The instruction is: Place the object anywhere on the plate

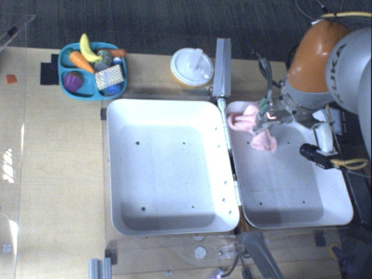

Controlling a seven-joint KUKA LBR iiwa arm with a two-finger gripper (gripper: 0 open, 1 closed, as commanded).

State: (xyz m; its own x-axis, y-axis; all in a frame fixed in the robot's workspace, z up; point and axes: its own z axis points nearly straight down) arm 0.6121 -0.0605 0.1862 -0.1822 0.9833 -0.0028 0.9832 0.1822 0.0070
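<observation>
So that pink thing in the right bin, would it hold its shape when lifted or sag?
The pink cloth-like object looks crumpled and folded, so it would probably droop rather than stay stiff. It seems light for its size, unlikely to roll. Pushed by the gripper, it would likely bunch against the right bin wall rather than slide cleanly.

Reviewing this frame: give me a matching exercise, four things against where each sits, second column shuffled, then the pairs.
Things:
1. pink cloth
2. blue tray of toy food
3. white lidded cup
4. left bin

Places:
A. bench, far left, beyond the bins
B. far left corner of the right bin, under the gripper
C. bench, just beyond the left bin's far right corner
D. beside the right bin, nearer the view's middle

Pairs: 1-B, 2-A, 3-C, 4-D
</observation>
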